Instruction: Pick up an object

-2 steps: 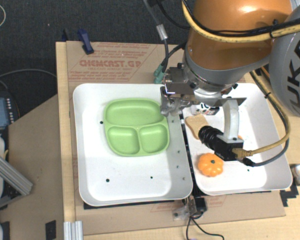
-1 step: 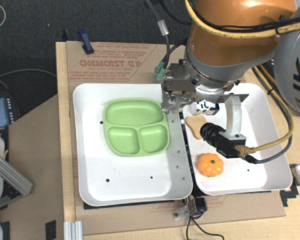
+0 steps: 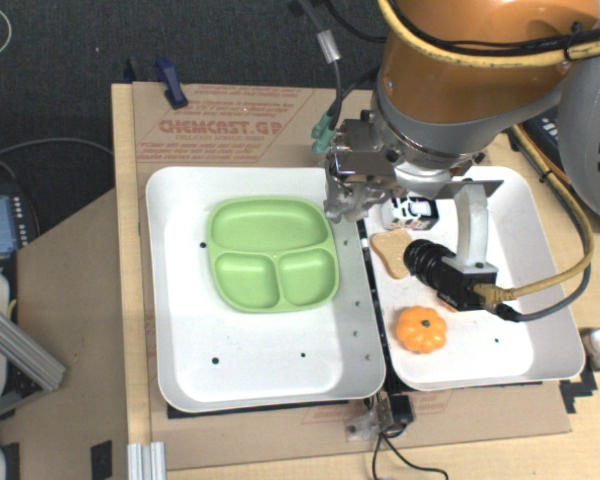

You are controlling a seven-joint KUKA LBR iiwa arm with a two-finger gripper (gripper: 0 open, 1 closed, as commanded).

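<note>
The small pumpkin (image 3: 421,329) is bright orange, round and ribbed, with a short stub of stem on top. It sits in the right bin (image 3: 540,363) towards its near left part, close to the wall that divides the two bins. Up from it lies a flat tan piece (image 3: 388,251) with an uneven outline, also close to that dividing wall. Beyond that is a small black-and-white object (image 3: 412,208), too small and too shaded to make out. The gripper (image 3: 405,218) hangs low over the far left part of the right bin, over these last two things, and whether it is open or closed on anything cannot be told from this angle. A black cylinder (image 3: 442,273) with a yellow-sheathed cable (image 3: 550,278) juts out just up and right of the pumpkin, near it but not clearly touching. The arm (image 3: 485,58), with its broad orange band, covers the far right corner of the right bin. The pumpkin has open white floor to its right and towards the near rim, while its left side is crowded by the bin wall. In the left bin (image 3: 180,358) a pale green divided plate (image 3: 273,253) with three compartments lies flat, just left of the dividing wall, with bare floor on its near side and left. Both bins rest on a brown cardboard sheet (image 3: 220,123).
</note>
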